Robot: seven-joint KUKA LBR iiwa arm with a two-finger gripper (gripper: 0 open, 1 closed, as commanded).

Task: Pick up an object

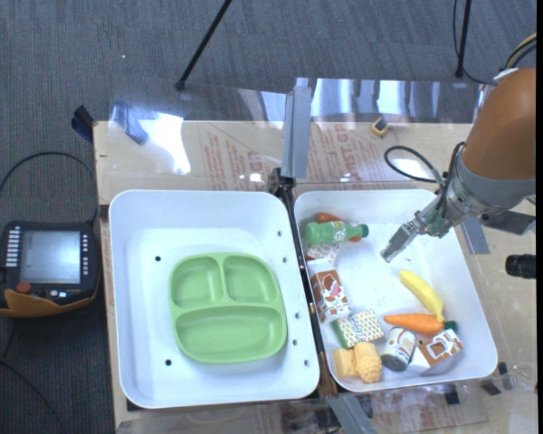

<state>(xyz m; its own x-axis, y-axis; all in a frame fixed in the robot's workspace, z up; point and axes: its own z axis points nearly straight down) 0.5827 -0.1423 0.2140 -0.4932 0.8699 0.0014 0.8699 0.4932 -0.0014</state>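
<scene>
Our claw (391, 248) hangs above the right white bin (462, 269) with nothing in it; we cannot tell its state. The nearest target, a curved yellow plastic banana (422, 291), lies just below; we should descend squarely across its narrow width.

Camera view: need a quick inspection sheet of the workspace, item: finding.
Surface: bench bears two white bins side by side.
Job's things: right bin holds green bottle, banana, carrot, corn, can, small cartons.
Clutter: green divided plate in left bin.
Grippers: gripper above right bin, holding nothing seen.
Cables: black loop behind right bin.
Surroundings: pendant on carpet, tripod legs.
</scene>
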